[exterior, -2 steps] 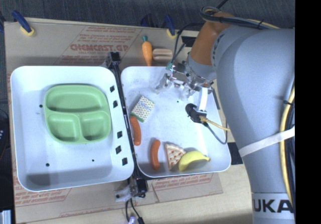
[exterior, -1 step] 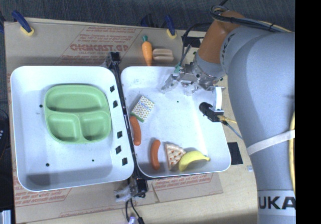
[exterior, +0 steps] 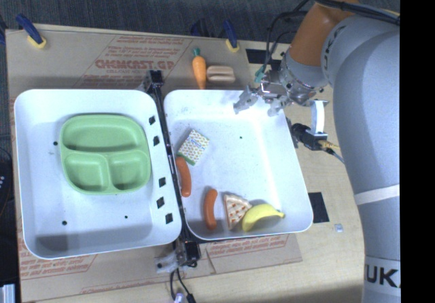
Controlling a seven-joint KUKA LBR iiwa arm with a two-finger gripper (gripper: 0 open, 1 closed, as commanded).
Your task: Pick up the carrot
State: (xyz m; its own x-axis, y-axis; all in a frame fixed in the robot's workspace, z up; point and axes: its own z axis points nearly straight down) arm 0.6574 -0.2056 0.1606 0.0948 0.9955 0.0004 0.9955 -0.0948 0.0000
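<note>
Carrot [exterior: 198,69] lies on the bench [exterior: 102,57], outside both bins, just past the far rim of the right bin [exterior: 292,179] and well to the left of the hand [exterior: 258,101]. It points its green top away from the bins, and a small tan bun-like toy [exterior: 220,75] sits just beside it on the side nearer the hand.

The hand hovers over the far right corner of that bin, its 2 fingers apart with nothing between them.

It looks like a toy carrot of moulded plastic, so I would judge it light, stiff and rather smooth, likely to skid or roll if nudged rather than squeezed. The body tapers, so a grip near the thin tip could squirt it out. The thick middle of the orange part seems the best place to take hold, with the fingers closing across its width, 1 on each long side. The bun close by leaves little room on that side, so 1 finger would have to slip into the gap between the 2.

Below and left of the hand, inside the bin, lie 2 sausages [exterior: 183,177], a banana [exterior: 262,215] and a pizza slice [exterior: 235,209].
</note>
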